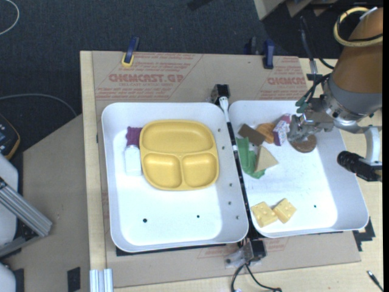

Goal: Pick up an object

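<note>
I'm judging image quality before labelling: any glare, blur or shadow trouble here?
Camera view: even lighting, soft sheen on the yellow divided plate; the white bins are bright but not washed out; the hand and the small items near it look soft; the floor is dark.

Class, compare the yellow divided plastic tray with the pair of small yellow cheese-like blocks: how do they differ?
The yellow divided plastic tray lies in the left white bin; the small yellow blocks lie in the right white bin. The tray is far larger. It is one dished piece with three compartments; the blocks are two solid chunks. Both are yellow.
</note>
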Controlling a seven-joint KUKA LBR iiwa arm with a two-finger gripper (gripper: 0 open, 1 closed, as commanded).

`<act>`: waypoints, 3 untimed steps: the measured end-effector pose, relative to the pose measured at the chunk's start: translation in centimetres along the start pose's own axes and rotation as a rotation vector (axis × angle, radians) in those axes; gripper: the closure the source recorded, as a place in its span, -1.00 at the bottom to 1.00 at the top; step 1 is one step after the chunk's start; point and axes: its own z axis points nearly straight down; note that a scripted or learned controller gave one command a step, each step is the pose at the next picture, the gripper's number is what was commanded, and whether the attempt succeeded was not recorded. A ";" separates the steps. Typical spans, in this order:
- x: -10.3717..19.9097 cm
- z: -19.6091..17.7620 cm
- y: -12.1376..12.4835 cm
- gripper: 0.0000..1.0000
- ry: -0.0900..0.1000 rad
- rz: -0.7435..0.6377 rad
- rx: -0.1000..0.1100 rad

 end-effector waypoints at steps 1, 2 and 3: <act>3.4 2.5 -3.9 1.00 0.000 0.000 0.002; 3.4 2.5 -3.6 1.00 -0.001 0.002 -0.003; 3.7 2.5 -3.4 1.00 -0.002 0.002 -0.005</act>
